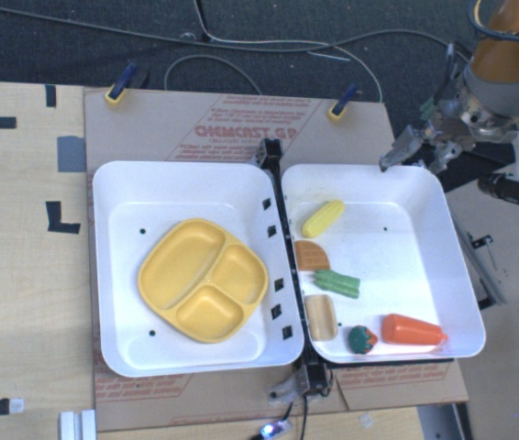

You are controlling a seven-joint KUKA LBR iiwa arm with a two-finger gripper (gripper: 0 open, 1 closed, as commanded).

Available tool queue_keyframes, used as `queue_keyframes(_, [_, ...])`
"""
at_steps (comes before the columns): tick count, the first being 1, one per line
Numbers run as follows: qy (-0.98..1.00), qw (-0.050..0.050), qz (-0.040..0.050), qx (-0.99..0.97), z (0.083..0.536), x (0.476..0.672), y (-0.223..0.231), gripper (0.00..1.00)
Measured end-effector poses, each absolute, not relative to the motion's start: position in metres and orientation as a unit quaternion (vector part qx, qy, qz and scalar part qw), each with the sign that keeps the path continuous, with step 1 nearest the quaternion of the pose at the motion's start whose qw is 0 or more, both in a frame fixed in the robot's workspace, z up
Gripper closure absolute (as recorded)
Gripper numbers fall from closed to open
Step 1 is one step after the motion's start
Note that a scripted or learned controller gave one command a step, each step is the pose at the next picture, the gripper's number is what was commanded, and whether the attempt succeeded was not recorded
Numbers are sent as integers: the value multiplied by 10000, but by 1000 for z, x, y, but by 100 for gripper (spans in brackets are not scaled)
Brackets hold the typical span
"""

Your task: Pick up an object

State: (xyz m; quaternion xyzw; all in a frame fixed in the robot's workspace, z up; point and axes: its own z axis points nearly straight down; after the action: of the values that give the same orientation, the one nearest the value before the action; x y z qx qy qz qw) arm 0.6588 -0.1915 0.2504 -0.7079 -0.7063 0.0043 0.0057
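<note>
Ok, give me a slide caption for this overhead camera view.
Gripper above right bin's far rim; corn, carrot inside; yellow tray left.

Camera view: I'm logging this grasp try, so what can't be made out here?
- Gripper: small and dark against the bench; finger state unreadable.
- Arm: cut off by the top-right corner.
- Small red-and-green toy: too small to identify.

The arm [502, 35] is grey metal with a rounded orange band above the wrist. Below it sits a cluttered grey wrist block, ending in a dark, narrow two-finger gripper [397, 157] with thin cables nearby.
</note>
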Motion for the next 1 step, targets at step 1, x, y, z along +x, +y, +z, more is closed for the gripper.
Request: queue_keyframes(1, [-7075, 3, 7, -7067, 259, 661, -191, 0])
